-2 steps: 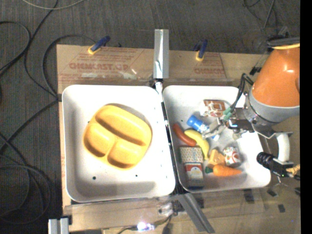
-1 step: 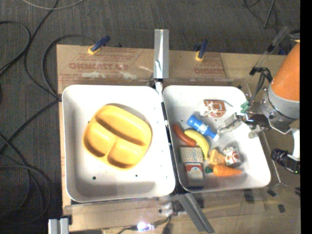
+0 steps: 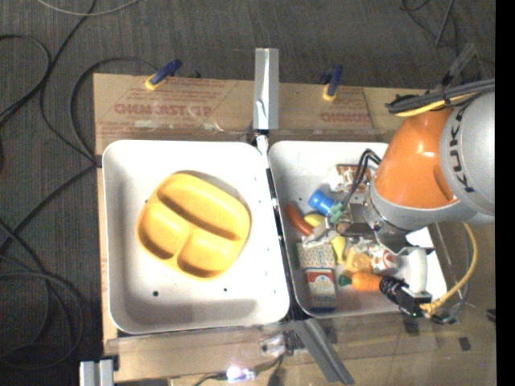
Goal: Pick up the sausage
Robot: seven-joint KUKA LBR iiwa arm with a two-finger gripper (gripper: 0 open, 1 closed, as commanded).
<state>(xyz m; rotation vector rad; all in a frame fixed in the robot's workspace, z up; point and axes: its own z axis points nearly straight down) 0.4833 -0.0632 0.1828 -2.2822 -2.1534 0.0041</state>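
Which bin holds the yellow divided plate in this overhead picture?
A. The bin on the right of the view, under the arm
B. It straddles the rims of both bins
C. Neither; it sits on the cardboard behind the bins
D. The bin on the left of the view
D: the yellow divided plate lies wholly inside the left bin, away from the right bin where the small items cluster.

1. A yellow sectioned plate (image 3: 194,224) lies in the left bin (image 3: 121,296).
2. A small carton (image 3: 321,286) and a blue cup (image 3: 321,201) sit in the right bin (image 3: 302,161).
3. Two clamps (image 3: 163,73) grip the bench's (image 3: 201,107) far edge.
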